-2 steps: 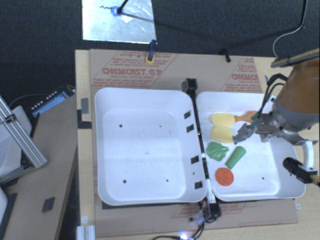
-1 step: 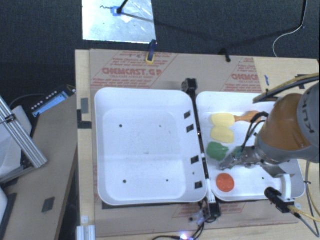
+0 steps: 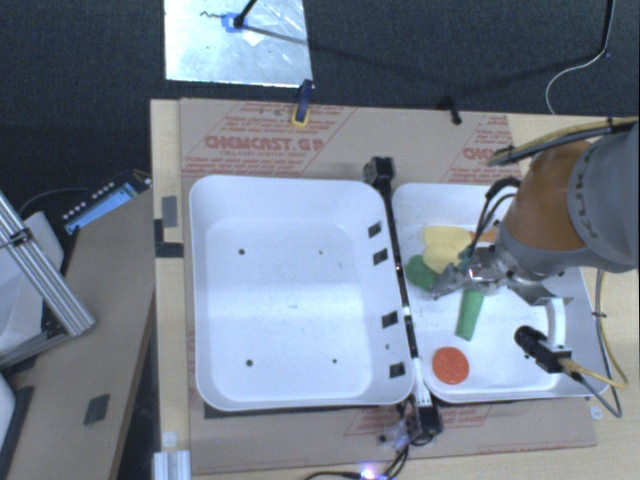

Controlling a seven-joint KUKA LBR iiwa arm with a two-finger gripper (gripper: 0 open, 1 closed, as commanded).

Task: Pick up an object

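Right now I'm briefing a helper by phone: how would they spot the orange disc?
Find the right bin of the two white ones. The orange disc lies near its lower edge in the view, left of the middle. It is flat and round, while the green stick just above it is long.

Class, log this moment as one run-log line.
gripper: over right bin | nearest: green cylinder | also: orange disc | hold: unclear
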